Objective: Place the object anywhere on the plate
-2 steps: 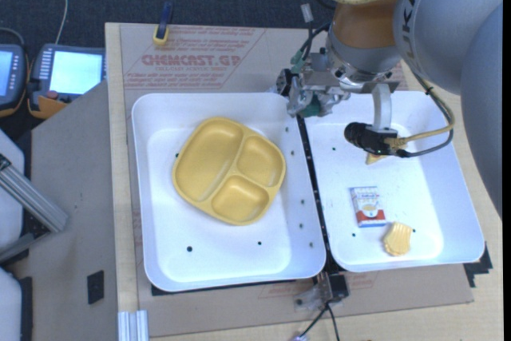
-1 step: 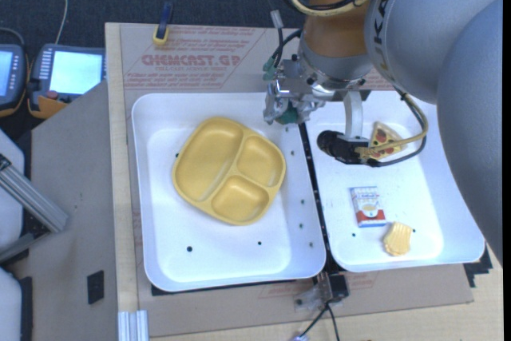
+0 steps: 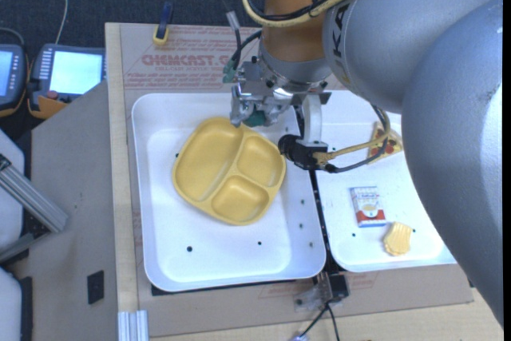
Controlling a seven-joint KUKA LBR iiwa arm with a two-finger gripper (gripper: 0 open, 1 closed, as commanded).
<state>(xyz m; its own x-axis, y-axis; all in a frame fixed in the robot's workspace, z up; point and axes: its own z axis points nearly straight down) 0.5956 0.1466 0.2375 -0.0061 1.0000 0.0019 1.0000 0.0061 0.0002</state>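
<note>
Camera view, left to right. The left bin (image 3: 148,196) holds a yellow divided plate (image 3: 227,172), flat and roughly centred, all three compartments bare. The gripper (image 3: 249,114) hangs at the plate's far right rim, pointing down. A small green thing (image 3: 257,120) shows right at the gripper tip, over or just beyond that rim; probably the task object. Too small and too hidden by the wrist: cannot tell if the gripper is open, closed or gripping it.

Right of the plate, in the right bin (image 3: 351,251), lie a small red-and-white box (image 3: 367,206) and, a little further from the plate, a pale yellow lump (image 3: 398,238). Both are well apart from the plate.

Risks, as judgement:
- The gripper sits at the rim, not over a compartment. A release here could let the green thing hit the raised edge and roll off the plate onto the bin floor.
- A straight descent may clip the rim and tip or shove the plate.
- If nothing is actually gripped, the placement is empty.
</note>
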